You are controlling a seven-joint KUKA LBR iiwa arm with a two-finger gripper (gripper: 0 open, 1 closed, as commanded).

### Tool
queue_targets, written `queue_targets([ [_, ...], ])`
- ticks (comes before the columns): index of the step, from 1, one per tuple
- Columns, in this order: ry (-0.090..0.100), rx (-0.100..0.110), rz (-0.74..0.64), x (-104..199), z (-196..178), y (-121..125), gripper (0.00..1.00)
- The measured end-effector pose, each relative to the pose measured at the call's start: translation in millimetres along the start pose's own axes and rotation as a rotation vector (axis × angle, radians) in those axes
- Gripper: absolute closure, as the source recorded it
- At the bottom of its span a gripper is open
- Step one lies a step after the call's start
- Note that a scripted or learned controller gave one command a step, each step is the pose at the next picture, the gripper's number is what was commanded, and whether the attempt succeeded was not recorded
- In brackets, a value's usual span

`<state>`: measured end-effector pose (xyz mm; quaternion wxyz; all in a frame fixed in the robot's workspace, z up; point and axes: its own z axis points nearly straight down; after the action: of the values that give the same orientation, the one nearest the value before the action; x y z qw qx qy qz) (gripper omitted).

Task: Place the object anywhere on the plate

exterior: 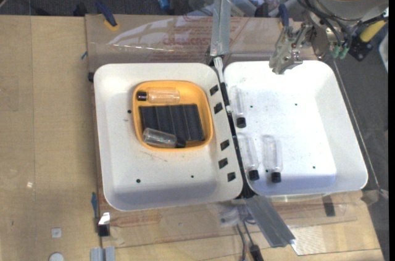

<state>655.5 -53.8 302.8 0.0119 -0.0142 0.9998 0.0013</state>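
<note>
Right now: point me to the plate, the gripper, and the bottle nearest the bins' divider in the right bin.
plate (207, 107): camera view, on its bare orange right rim.
gripper (281, 65): camera view, midway between the fingertips, over the right bin's far edge.
bottle (235, 104): camera view, on its clear body, above the black cap.

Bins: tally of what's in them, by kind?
Clear bottles with black caps: 5, two on the plate and three in the right bin
Orange plate: 1
Black ridged mat on the plate: 1
Total: 7
</note>
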Motion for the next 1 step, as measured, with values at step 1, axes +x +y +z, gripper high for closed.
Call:
queue_targets([
  [1,0.011,0.002,-0.129,-12.8,-66.1,-45.0,1.0],
])
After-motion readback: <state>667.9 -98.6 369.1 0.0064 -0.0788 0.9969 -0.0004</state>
